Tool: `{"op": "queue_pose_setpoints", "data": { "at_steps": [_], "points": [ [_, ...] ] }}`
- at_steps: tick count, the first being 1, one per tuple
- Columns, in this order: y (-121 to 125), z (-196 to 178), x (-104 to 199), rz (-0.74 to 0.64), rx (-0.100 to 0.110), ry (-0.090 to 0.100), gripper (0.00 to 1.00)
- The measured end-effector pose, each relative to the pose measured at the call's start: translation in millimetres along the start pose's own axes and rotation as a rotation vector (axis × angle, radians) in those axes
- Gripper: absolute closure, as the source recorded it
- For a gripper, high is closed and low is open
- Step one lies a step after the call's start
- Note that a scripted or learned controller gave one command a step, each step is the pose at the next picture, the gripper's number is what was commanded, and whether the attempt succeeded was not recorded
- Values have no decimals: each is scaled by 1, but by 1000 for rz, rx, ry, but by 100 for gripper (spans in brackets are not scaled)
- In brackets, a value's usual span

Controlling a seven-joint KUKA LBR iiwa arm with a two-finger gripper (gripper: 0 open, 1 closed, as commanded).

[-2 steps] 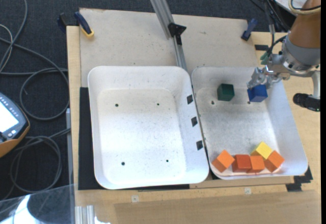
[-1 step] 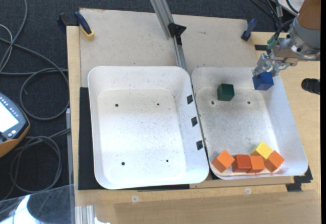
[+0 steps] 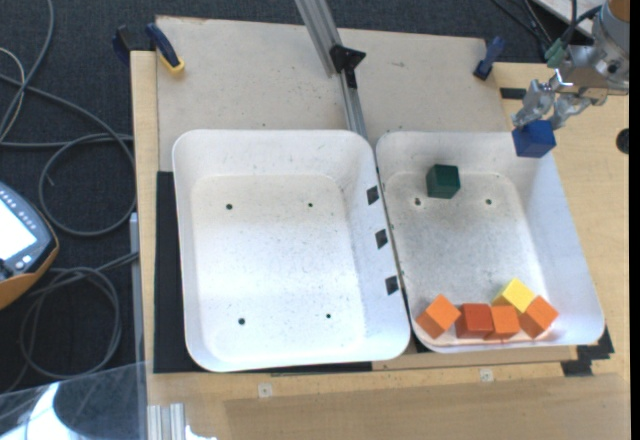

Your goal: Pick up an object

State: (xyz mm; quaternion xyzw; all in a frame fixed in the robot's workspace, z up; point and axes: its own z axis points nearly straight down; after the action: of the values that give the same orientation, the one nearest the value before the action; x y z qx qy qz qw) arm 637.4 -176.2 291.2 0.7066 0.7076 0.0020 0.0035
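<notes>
While the blue cube (image 3: 535, 139) hangs clamped in the claw (image 3: 541, 118) above the right bin's (image 3: 570, 228) far right rim, a green cube (image 3: 442, 180) sits alone near that bin's far end. Orange, red and yellow blocks (image 3: 488, 314) crowd its near edge; mid-floor is open.

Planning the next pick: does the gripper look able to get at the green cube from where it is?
Probably not yet: the gripper already holds a blue cube. Otherwise the green cube stands alone in the right bin, with nothing above it.
</notes>
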Motion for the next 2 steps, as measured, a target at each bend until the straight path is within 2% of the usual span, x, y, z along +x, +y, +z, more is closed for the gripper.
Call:
{"op": "queue_pose_setpoints", "data": {
  "at_steps": [1, 2],
  "points": [
    [4, 7, 61, -5, 10, 6, 100],
    [1, 21, 105, -3, 12, 5, 100]
  ]
}}
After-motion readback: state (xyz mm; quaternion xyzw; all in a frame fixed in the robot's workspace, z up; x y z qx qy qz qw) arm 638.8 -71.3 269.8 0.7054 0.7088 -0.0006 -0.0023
